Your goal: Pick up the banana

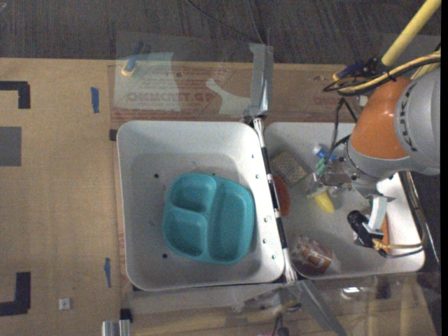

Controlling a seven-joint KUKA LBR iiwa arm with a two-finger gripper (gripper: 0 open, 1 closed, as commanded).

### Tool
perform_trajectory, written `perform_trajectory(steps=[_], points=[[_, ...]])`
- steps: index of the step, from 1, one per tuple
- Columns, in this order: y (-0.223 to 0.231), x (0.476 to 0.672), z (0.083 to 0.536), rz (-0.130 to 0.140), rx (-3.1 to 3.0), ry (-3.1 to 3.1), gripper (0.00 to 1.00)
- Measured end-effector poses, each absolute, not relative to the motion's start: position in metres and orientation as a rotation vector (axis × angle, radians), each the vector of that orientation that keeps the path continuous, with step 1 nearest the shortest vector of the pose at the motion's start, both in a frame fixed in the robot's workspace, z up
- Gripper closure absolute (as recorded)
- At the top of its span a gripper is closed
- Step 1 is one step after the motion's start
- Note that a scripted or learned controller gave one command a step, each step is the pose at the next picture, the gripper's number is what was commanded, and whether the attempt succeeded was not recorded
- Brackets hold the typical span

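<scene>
I read "KUKA" on the arm (409, 128). Its wrist hides most of the tool (329, 185); grip state unreadable. Banana (323, 201) tip shows at its 6 o'clock.

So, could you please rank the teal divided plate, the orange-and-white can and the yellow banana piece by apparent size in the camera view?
1. teal divided plate, by far the largest
2. orange-and-white can
3. yellow banana piece, smallest, though partly hidden under the arm, so its rank below the can is unsure
</scene>
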State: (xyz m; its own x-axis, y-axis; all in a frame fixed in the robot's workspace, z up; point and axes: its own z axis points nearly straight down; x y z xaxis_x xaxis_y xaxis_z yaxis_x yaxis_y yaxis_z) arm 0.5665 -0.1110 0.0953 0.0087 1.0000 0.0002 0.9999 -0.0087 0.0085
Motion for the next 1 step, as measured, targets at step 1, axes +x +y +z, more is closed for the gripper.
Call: perform_trajectory(steps=[1], points=[[-0.0528,0.6021,0.1813,-0.006,2.173,2.272,1.0]])
